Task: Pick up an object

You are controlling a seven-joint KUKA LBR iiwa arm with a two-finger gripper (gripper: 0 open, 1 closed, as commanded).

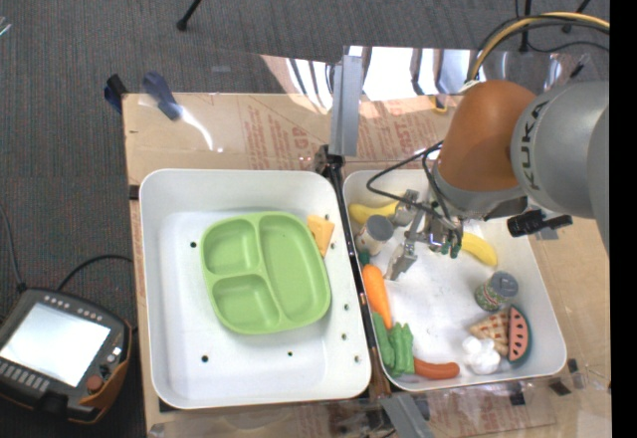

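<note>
Grey carpet surrounds our worktop (249, 132), which carries two white bins. In the left bin (169, 346) we see a green divided plate (265, 273) with a yellow wedge (320, 230) at its edge. In the right bin (545, 322), a toy carrot (376, 295) lies lengthwise just left of and below our pincer (406, 259). The pincer hangs over bare bin floor, its fingers slightly parted, and we see nothing between them. A banana (479, 249) lies to its right.

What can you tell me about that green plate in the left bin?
The plate is light green, looks like smooth plastic, with rounded corners and three compartments: one large, two smaller. All look bare. It lies flat, turned slightly askew, near the middle of the left bin. A yellow wedge sits against its upper right corner.
</note>
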